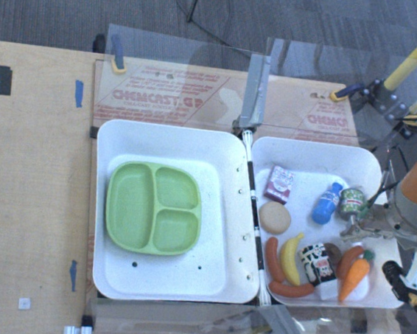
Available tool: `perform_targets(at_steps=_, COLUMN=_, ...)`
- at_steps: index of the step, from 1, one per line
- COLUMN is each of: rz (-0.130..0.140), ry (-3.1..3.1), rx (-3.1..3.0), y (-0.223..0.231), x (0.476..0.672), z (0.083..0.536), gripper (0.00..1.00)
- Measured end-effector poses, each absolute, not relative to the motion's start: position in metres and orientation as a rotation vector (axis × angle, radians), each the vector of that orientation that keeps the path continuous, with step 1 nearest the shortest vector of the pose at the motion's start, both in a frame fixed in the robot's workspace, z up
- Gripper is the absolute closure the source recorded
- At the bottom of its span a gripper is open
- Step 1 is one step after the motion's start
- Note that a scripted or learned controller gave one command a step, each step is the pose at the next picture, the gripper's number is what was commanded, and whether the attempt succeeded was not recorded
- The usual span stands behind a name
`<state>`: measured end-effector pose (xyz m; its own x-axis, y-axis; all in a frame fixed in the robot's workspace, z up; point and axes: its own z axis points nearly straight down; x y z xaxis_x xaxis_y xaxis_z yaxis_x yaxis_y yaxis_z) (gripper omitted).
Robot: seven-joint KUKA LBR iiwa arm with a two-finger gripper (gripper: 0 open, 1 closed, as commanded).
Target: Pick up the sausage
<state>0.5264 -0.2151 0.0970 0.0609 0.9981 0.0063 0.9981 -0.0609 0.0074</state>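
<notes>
The left bin [109,263] holds a green divided plate [154,208] with bare floor all round it. The right bin [309,157] is crowded along its near edge, where the sausage [273,259] lies against the left wall, a banana [291,257] just beside it, then a carrot [353,278]. The gripper [363,227] hovers near the right rim, seemingly empty; its opening is too blurred to tell.

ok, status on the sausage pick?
Hand over right bin's right side, nothing seen in it. Sausage untouched at bin's lower left. Banana lies against it; second sausage below.
</notes>
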Motion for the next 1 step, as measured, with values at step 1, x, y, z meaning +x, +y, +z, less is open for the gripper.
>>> perform_targets(at_steps=1, rz=0.021, ry=2.164, rx=2.287, y=-0.2102, x=0.5274, z=0.0967, gripper=0.0)
